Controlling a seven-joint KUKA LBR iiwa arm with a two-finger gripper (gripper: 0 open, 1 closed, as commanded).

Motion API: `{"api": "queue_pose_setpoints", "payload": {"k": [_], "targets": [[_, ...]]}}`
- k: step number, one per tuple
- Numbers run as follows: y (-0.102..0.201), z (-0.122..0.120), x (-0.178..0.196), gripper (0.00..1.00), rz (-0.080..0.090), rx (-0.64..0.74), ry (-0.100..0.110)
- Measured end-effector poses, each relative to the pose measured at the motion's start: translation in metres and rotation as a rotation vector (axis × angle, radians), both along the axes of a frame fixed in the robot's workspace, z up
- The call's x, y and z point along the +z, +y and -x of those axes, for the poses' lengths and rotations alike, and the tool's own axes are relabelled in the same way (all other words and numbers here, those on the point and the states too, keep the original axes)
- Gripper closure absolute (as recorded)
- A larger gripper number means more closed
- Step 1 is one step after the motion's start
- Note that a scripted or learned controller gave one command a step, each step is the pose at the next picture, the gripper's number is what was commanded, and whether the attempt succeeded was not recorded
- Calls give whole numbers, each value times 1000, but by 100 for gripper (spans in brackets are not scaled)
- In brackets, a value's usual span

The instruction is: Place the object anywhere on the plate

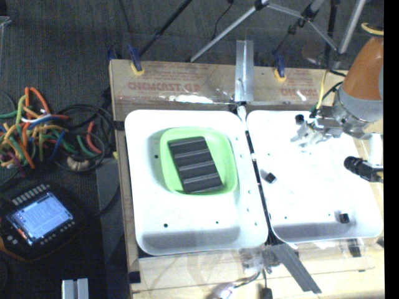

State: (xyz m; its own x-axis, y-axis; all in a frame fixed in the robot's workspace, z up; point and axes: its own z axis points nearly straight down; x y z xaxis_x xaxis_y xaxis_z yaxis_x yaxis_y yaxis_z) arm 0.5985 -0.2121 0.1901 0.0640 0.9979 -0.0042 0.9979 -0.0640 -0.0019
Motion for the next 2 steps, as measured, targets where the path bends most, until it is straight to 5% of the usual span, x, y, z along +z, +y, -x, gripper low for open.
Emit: {"api": "queue_pose_setpoints", "payload": {"k": [1,2], "targets": [[0,0,0,0,0,0,-1],[7,57,-17,0,-3,-26,0]]}}
